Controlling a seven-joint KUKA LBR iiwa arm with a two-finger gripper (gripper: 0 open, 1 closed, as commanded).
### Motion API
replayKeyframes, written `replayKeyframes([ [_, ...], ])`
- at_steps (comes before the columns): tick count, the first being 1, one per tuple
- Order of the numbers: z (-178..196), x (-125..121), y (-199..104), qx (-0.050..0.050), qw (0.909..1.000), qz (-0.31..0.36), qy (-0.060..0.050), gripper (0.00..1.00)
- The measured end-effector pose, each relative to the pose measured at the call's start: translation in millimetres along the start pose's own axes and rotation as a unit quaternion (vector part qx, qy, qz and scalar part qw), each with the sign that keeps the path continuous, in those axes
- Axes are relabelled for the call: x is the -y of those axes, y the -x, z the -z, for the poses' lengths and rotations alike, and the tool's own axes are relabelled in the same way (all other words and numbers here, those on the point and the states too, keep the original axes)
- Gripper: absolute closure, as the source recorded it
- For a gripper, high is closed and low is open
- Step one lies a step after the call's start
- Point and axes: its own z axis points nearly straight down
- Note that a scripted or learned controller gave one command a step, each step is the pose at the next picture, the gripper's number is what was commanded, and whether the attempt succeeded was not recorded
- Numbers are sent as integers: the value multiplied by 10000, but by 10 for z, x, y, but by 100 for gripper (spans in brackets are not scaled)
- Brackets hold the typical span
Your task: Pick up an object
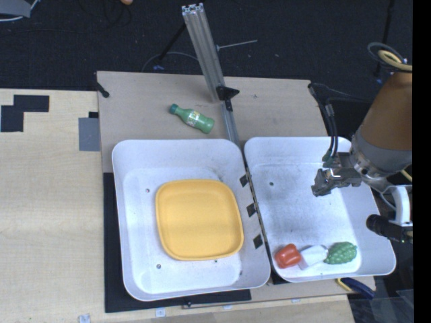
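the pincer (pixel 324 184) hovers over the right bin (pixel 296 210); its state i cannot tell. a red pepper (pixel 288 255), white piece (pixel 313 254) and green object (pixel 341 252) lie near. a yellow plate (pixel 199 219) fills the left bin (pixel 131 200); a green bottle (pixel 192 118) lies on the table (pixel 276 110).

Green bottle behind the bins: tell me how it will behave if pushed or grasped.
The green bottle lies on its side on the bench, so a push would probably roll it. It looks small, likely light. Its rounded body may slip between fingers unless gripped across the middle.

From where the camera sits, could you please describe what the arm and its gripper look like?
The arm is a thick rounded body with an orange band over grey near the wrist. A black cable runs along it down to the gripper, a small, dark, blocky metal assembly.
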Motion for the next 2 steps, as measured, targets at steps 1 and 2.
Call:
replayKeyframes([
  [1,520,-104,39,-1,10000,3,-6,100],
  [2,347,-68,-398,-8,10000,17,-34,100],
])
